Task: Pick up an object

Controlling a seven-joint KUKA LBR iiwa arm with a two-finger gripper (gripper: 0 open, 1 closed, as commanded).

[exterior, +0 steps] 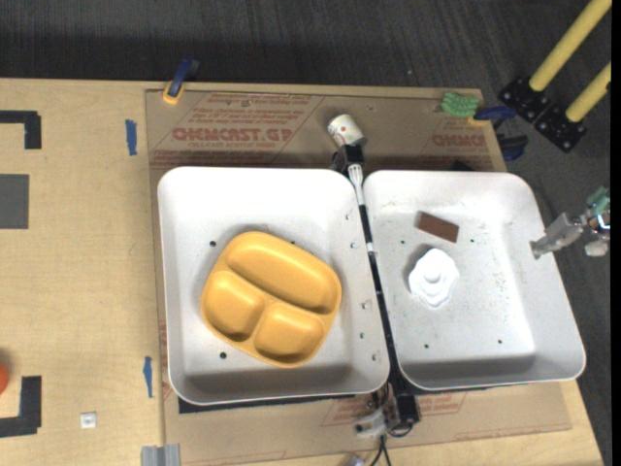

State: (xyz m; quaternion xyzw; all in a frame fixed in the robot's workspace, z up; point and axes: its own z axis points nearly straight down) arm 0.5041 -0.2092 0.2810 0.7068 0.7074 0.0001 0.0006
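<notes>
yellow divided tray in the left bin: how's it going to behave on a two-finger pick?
The yellow tray looks like rigid moulded plastic, so probably stiff and light for its size. It is wide, rounded and glossy, so the gripper would likely slip off unless it pinches a rim or divider. It lies askew in the left bin; a push would probably slide or spin it rather than tip it.

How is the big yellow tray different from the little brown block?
The yellow tray is far bigger than the brown block. The tray is rounded with three hollows; the block is a flat rectangle. The tray lies in the left bin, the block in the right bin. Both lie apart from the hand.
</notes>
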